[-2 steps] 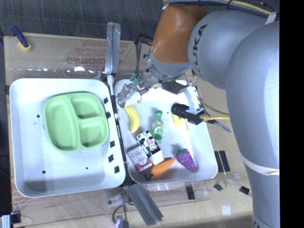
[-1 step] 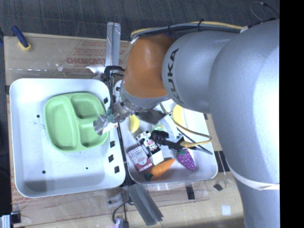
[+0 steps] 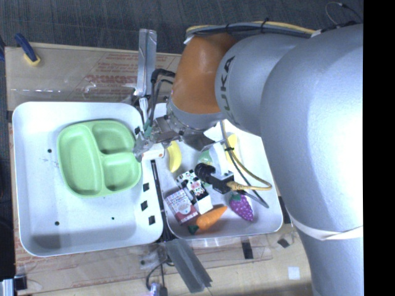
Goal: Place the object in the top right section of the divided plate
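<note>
The gripper [image 3: 143, 142] hangs at the green plate's [image 3: 99, 158] three o'clock edge (I cannot tell its grip). A banana [image 3: 174, 156] lies at its three o'clock.

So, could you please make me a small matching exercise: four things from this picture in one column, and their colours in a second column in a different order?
Things:
1. divided plate
2. banana
3. grapes
4. carrot

Colours:
A. purple
B. orange
C. light green
D. yellow

Pairs: 1-C, 2-D, 3-A, 4-B. The plate lies in the left bin; the other three lie in the right bin.
</note>
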